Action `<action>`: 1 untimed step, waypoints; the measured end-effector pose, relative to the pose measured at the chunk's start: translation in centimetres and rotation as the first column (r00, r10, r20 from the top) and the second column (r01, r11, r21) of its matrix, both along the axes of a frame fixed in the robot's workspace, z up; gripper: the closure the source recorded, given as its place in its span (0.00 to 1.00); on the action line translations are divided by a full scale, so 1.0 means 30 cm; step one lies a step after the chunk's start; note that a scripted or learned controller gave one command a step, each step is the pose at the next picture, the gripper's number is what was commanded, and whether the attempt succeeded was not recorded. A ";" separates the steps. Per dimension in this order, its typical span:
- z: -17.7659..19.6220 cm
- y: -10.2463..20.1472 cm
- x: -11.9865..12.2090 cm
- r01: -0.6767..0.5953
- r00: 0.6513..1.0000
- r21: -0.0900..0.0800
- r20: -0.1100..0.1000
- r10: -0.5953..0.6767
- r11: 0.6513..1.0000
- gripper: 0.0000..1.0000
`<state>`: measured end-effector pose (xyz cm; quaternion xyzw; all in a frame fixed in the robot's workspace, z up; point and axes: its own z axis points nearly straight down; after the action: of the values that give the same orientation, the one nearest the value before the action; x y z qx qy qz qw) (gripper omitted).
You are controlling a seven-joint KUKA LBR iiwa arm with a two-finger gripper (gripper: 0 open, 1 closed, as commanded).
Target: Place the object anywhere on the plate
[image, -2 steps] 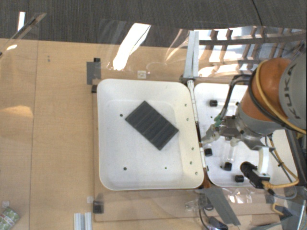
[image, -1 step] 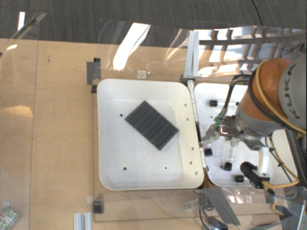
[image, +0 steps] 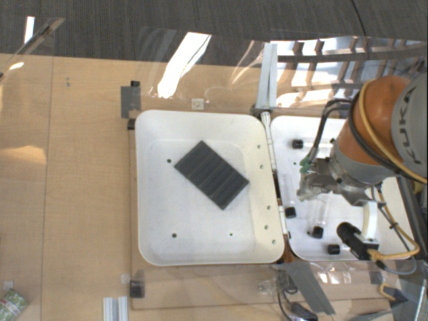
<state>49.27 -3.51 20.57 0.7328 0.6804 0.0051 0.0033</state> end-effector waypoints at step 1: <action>0.000 0.000 0.000 0.000 1.000 0.000 0.000 0.000 1.000 0.00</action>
<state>49.27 -3.52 20.57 0.7329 0.6803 0.0051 0.0034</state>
